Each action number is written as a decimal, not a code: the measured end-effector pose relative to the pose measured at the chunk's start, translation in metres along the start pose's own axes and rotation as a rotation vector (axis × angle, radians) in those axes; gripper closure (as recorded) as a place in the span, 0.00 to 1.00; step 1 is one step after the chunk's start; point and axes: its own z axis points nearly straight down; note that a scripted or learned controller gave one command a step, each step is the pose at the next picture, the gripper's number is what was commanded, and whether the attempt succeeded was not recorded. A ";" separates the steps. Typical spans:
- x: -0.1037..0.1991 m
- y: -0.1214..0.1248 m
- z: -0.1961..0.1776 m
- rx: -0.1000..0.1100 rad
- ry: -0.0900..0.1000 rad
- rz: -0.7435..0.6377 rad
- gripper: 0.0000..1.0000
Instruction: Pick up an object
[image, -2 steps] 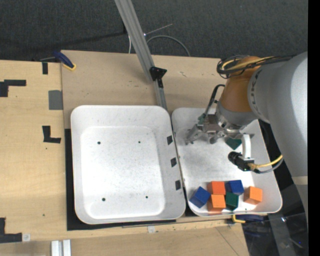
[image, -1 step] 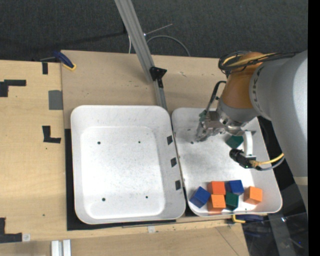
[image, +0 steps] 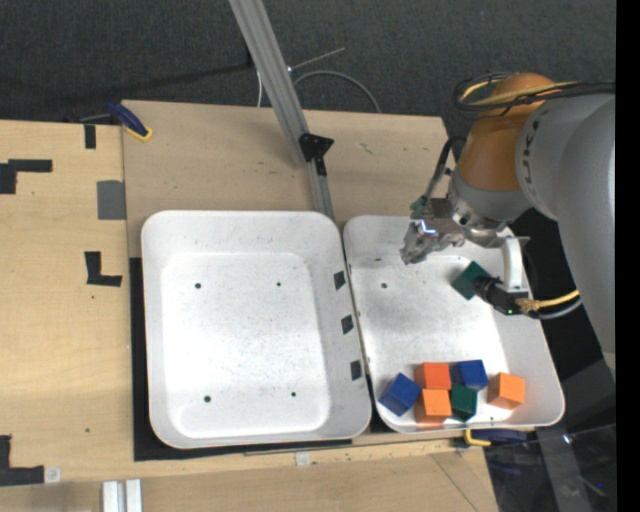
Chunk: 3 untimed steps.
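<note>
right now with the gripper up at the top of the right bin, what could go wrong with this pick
The gripper hangs over bare floor near the far wall of the right bin, so a straight descent would likely close on nothing. The nearest piece, a green block, lies off to its side against the arm's hardware. The other blocks sit packed together in the near corner, so fingers may catch or push neighbours.

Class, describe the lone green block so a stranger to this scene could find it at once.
Start at the right bin. Near its right wall, away from the cluster of blocks at the near end, lies the green block. It alone sits apart, close to the gripper.
</note>
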 end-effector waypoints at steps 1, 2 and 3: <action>-0.006 0.002 -0.045 0.000 -0.001 0.000 1.00; -0.013 -0.003 -0.096 -0.001 -0.001 0.001 1.00; 0.034 -0.011 -0.097 0.005 0.001 -0.003 1.00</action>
